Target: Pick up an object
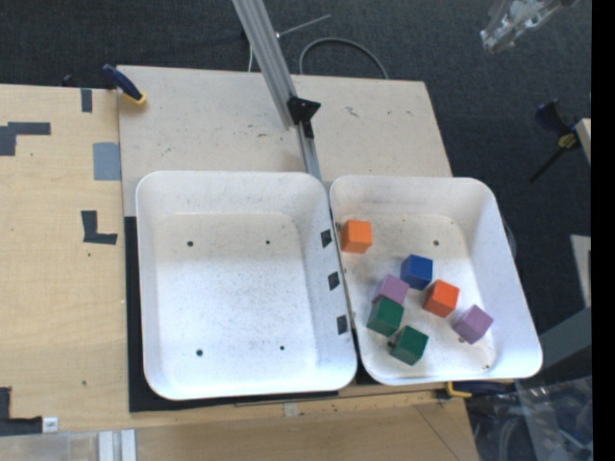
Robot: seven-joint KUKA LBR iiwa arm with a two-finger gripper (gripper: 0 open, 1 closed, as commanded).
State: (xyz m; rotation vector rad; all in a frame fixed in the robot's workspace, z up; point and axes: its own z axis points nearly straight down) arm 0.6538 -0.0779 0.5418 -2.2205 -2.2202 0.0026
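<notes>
Camera view: two white bins side by side on the bench. Left bin (235, 291) shows just its speckled floor w/ a few dark dots. Right bin (500, 257) holds all the blocks, 7 of them.

Orange block (356, 236) sits alone at approx 10 o'clock in the right bin, near the shared wall, apart from the rest. The others cluster around the bin's centre and lower half — blue block (417, 270) at the top of the cluster, second orange block (442, 298) just beside it at 4 o'clock, seemingly touching. Purple block (391, 288) at 8 o'clock of the blue one, touching or nearly touching the green block (385, 316) below it. Second green block (408, 344) at approx 5 o'clock of the first, lowest of the lot. Second purple block (472, 324) tilted, at 4 o'clock of the cluster, near the right wall.

Gripper (519, 12) is at the frame's 1 o'clock corner, over the dark floor, well apart from both bins — blurry, so can't tell how it's set. Nothing visibly in it.

A metal rail (264, 41) runs from the top edge down to the seam between the bins.
</notes>
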